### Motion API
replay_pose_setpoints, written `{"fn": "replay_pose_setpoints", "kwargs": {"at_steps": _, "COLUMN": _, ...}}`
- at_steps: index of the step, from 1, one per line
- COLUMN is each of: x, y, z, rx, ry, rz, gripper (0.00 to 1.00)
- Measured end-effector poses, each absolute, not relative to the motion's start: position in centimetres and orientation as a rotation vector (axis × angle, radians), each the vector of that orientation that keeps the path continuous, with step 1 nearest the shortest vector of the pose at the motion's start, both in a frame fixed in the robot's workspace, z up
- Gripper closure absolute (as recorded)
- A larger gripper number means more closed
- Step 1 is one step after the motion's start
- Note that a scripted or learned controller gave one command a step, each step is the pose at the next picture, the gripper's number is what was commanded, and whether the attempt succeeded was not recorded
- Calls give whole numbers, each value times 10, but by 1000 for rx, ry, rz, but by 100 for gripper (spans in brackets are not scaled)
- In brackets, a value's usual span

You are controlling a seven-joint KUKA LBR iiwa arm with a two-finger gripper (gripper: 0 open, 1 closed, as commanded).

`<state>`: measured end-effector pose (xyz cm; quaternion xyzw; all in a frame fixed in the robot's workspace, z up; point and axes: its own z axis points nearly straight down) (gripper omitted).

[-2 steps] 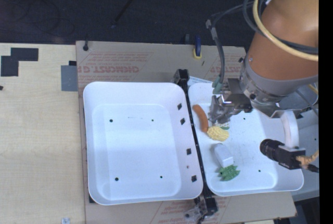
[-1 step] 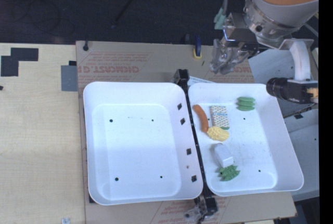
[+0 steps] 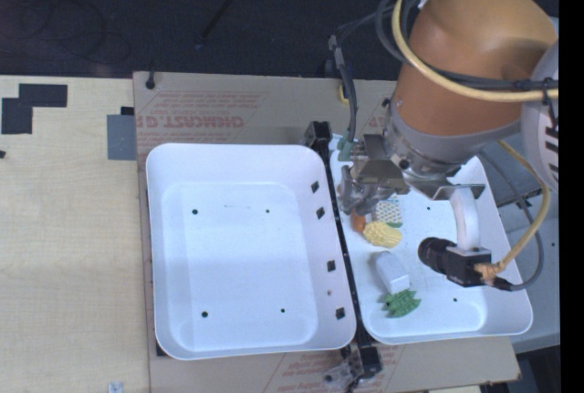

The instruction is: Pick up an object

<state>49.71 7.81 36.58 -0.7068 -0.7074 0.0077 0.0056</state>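
My gripper hangs low over the left side of the right bin, close to the divider between the bins. Just beneath and beside it lie a small orange piece, a pale checked object and a yellow ridged object. Nearer the front of that bin are a white block and a green leafy toy. The arm's large orange and grey wrist hides the back part of that bin.
The left bin is a shallow white tray beside the right one, joined by a black clip strip. Both rest on a cardboard sheet on the pale wooden bench.
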Motion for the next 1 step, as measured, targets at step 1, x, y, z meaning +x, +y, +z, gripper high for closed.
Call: {"fn": "replay_pose_setpoints", "kwargs": {"at_steps": 1, "x": 482, "y": 117, "z": 461, "rx": -2218, "ry": -2229, "rz": -10, "gripper": 100}}
